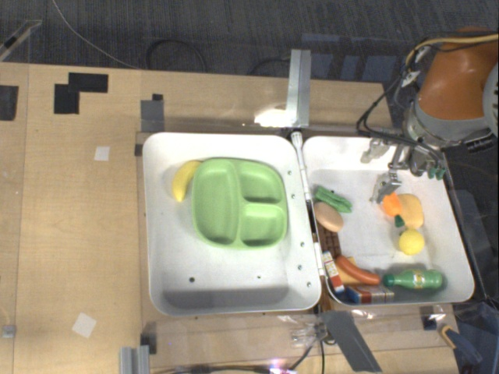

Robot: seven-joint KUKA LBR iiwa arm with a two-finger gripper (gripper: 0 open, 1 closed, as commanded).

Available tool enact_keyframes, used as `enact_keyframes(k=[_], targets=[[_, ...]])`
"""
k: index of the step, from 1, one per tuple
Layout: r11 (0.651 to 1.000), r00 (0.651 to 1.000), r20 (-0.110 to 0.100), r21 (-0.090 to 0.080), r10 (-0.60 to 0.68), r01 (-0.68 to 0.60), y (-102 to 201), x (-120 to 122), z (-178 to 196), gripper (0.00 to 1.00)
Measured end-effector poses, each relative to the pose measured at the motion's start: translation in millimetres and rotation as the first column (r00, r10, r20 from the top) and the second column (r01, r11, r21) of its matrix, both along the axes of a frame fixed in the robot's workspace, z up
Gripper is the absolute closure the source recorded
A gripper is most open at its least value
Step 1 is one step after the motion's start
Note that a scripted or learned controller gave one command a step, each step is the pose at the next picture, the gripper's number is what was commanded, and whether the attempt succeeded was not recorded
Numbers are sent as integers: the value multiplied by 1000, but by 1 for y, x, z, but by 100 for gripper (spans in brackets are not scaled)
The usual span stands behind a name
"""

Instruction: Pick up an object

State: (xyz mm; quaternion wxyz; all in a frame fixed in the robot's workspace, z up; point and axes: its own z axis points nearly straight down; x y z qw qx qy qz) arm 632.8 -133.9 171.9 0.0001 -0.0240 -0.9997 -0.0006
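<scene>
The right bin (351, 166) holds several toy foods. Among them are an orange piece (391, 204), a pale yellow piece (412, 210) touching it, and a yellow lemon (411, 242). There are also a green bottle (413, 279) lying on its side, a red sausage (357, 270), a brown roll (329, 219) and a green pod (334, 201). My gripper (387, 186) hangs low in the right bin's far right part, just above and left of the orange piece. I see nothing held in it.
In the left bin (168, 287) a green divided plate (238, 201) lies with a banana (183, 180) at its left edge. A metal post (299, 92) stands behind the divider between the bins. The arm's orange band (456, 84) looms over the right bin's far corner.
</scene>
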Motion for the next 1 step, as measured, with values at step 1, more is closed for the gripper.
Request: enact_keyframes(k=[1], targets=[[989, 989, 12, -1, -150, 150, -36, -26, -76, 0]])
